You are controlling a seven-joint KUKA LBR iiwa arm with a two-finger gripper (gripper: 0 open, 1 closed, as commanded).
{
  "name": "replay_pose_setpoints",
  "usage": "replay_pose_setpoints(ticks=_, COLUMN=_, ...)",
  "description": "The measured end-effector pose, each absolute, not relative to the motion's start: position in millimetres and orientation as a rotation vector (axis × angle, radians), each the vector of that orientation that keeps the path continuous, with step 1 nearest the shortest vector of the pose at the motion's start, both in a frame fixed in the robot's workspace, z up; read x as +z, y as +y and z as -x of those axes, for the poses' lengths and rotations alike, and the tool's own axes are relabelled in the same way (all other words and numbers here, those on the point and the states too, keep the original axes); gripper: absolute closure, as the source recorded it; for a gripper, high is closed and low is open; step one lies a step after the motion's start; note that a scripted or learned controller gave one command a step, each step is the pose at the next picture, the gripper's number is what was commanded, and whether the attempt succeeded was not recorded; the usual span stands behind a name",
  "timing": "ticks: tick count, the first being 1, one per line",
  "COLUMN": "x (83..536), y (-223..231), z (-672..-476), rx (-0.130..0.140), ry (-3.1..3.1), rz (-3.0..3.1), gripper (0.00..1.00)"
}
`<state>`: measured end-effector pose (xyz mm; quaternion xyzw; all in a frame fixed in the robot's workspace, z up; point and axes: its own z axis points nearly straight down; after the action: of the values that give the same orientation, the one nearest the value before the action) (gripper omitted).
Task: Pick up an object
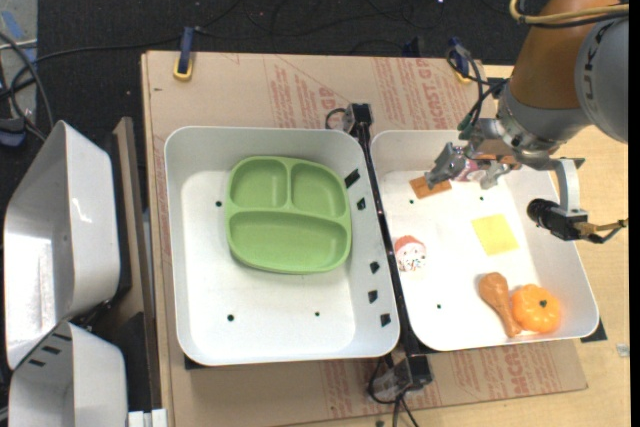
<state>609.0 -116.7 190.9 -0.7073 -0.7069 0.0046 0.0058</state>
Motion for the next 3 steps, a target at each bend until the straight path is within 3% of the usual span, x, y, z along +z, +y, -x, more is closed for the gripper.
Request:
replay_pose_setpoints(ticks=1, x=200.0, y=-116.4, z=-611.9, rx=0.0, ry=-2.223, rz=2.219, gripper=0.0)
replay_pose_setpoints(ticks=3, x=89.4, y=-119.9, z=-603.2, rx=0.004, ry=-2.218, rz=2.221, gripper=0.0)
